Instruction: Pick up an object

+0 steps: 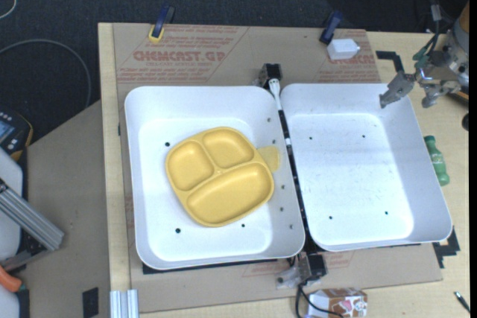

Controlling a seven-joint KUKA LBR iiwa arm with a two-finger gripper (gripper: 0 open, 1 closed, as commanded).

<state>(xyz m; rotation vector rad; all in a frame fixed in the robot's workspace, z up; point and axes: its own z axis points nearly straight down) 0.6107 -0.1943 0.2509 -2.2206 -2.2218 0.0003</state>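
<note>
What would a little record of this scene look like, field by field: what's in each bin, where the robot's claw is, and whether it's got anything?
left bin: holds a yellow plate with three compartments, lying flat
tab: small yellow piece at the plate's right edge, by the divider between the bins
right bin: white floor with small dark dots
gripper: at the right bin's upper right corner, far from the plate
held: nothing seen between its fingers
green item: lies outside the right bin, along its right rim
</note>
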